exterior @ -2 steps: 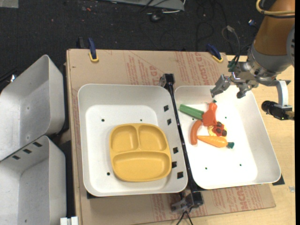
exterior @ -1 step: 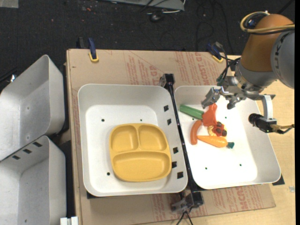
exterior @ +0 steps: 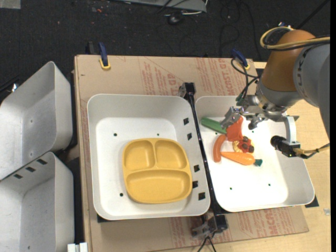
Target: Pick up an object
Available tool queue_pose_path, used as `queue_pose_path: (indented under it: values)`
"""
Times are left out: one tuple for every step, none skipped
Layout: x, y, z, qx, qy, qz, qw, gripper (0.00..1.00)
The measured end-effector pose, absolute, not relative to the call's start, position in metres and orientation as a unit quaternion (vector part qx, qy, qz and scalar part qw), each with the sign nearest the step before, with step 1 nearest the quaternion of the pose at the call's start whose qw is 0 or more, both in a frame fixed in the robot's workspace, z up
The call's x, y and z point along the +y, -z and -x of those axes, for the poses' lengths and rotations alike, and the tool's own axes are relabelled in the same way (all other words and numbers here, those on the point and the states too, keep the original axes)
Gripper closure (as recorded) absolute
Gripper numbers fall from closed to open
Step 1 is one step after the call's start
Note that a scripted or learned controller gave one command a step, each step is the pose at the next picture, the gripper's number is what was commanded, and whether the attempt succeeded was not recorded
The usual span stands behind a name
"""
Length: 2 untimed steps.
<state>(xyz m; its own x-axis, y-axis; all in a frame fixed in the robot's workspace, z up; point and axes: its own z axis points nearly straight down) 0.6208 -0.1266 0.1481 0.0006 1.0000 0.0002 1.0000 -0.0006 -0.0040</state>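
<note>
In the right bin [exterior: 294,193] lies a cluster of toy foods: an orange-red sausage [exterior: 217,148], an orange carrot with a green tip [exterior: 240,158], a green piece [exterior: 213,124] and a red-orange piece [exterior: 234,130] with a small multicoloured bit [exterior: 245,144] beside it. My gripper [exterior: 241,116] hangs over the upper part of this cluster, right above the red-orange piece. The grey arm with its orange band [exterior: 283,62] comes in from the upper right.
The left bin [exterior: 100,140] holds a yellow divided plate [exterior: 156,170]. A black divider [exterior: 197,135] runs between the bins. Two white trays [exterior: 31,140] stand off the bench at the left. Cables trail by the arm at the right.
</note>
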Motion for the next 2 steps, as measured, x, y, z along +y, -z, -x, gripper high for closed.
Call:
queue_pose_path:
  values:
    - [-0.126, -0.096, -0.621, -0.707, -0.0002, 0.707, -0.001, 0.0]
    - [-0.126, -0.109, -0.622, -0.707, 0.0008, 0.707, -0.001, 1.0]
